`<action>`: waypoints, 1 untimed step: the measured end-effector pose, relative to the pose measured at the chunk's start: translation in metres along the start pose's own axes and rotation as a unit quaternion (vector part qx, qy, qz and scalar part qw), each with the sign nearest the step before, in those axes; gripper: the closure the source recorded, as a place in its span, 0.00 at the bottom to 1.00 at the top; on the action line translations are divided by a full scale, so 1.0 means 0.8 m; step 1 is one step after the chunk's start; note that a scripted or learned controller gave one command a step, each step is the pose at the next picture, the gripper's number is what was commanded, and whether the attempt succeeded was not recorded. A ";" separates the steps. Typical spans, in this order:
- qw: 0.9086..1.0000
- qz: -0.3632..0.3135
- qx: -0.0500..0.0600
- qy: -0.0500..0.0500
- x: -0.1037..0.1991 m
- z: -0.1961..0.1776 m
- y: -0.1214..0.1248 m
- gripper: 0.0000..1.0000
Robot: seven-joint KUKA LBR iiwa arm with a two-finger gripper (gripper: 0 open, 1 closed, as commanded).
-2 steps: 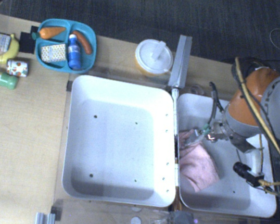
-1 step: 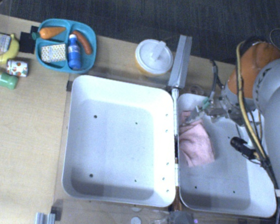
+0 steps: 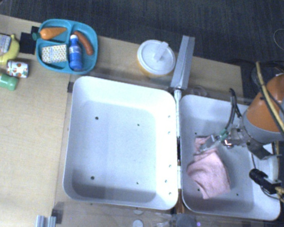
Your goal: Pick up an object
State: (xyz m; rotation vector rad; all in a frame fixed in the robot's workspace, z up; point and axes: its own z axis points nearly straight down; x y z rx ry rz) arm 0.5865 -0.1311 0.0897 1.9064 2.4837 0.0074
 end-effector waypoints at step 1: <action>0.999 -0.037 -0.002 0.001 0.048 0.000 0.021 0.00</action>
